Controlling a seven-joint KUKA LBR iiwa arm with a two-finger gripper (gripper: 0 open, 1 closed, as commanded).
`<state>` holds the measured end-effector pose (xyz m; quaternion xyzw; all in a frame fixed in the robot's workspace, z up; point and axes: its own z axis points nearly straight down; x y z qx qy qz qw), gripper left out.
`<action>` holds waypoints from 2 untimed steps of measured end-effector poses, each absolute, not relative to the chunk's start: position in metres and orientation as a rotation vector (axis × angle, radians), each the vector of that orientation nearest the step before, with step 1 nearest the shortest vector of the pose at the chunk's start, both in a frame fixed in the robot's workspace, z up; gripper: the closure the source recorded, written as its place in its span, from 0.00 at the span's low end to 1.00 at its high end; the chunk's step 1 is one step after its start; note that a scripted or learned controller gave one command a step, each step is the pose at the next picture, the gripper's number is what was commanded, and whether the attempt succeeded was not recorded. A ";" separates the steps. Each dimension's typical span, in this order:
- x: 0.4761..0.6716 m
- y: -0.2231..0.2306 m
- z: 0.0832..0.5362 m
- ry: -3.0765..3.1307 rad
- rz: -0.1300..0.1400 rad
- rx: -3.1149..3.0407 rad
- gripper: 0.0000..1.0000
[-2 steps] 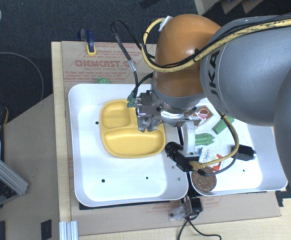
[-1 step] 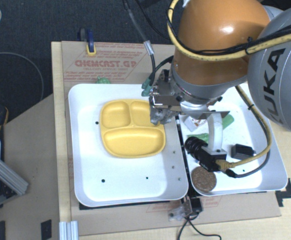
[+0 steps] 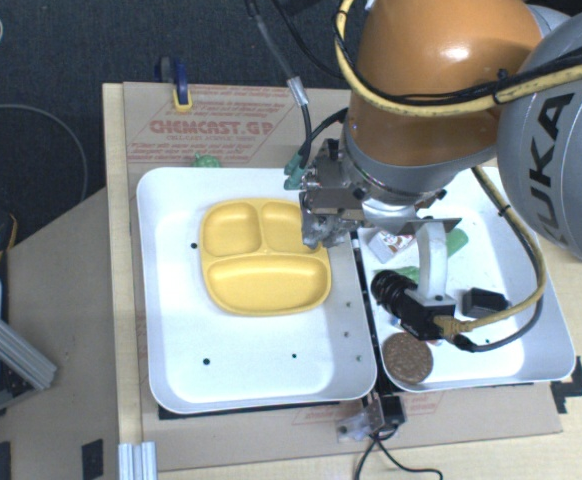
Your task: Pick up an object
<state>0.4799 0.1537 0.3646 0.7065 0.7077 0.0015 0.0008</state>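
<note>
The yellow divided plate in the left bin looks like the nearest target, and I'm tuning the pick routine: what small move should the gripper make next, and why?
Probably a short shift left, then down. The gripper sits over the right edge of the yellow divided plate, beside the rim between the two white bins. Nothing shows between its parts, so I judge that centring on the plate's rim would give a cleaner grasp.

The arm (image 3: 441, 78) hides much of the right bin (image 3: 531, 348).

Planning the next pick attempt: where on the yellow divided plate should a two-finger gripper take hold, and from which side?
Probably the raised outer rim of the yellow divided plate, coming straight down. It lies flat in the left bin, so only the rim and divider ridges offer anything to pinch. Its left and front edges have open floor around them.
</note>
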 end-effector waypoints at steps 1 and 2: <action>0.479 0.084 0.353 2.214 -0.006 2.231 1.00; 0.552 0.060 0.288 2.218 -0.008 2.228 1.00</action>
